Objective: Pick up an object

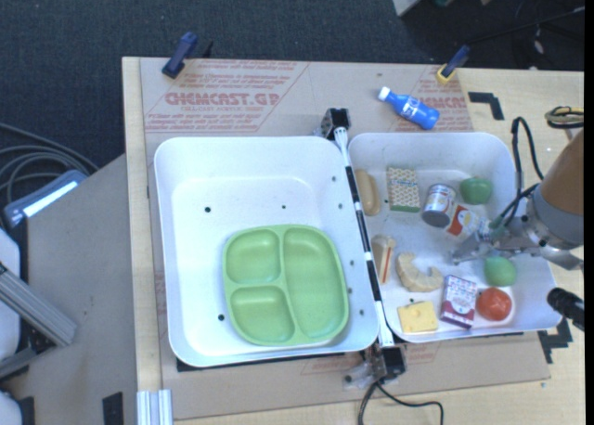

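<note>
Can't tell the end effector [473, 249] state, but that small can [437, 205] looks rigid, light and slick, so I'd pinch its sides.

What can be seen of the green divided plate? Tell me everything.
The green divided plate looks like pale green moulded plastic, a rounded rectangle with a raised rim and three compartments: two on its left side, one long one on its right. It lies flat and slightly turned in the near part of the left bin, touching nothing but the bin's floor.
</note>
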Action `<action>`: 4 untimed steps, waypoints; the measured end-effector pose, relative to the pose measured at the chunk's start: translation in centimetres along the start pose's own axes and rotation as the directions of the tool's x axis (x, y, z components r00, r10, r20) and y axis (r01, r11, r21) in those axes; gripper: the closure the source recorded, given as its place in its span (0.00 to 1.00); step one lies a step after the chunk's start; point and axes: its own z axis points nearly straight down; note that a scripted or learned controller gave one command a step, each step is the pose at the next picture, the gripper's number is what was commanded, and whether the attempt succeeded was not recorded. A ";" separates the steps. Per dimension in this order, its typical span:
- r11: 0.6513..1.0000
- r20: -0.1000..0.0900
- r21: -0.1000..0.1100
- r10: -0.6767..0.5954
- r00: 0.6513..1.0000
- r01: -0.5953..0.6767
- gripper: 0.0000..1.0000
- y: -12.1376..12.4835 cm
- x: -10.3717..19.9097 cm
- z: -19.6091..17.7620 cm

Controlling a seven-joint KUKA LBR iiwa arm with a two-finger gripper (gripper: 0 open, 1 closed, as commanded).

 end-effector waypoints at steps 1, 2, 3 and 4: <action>1.000 0.010 -0.005 0.003 1.000 -0.003 0.00 5.4 2.0 0.0; 1.000 0.000 0.001 0.001 1.000 -0.001 0.00 0.1 0.0 0.0; 1.000 0.002 -0.001 0.001 1.000 -0.001 0.00 -3.2 -0.1 0.0; 1.000 0.009 -0.005 0.004 1.000 -0.004 1.00 -3.2 -0.4 -1.1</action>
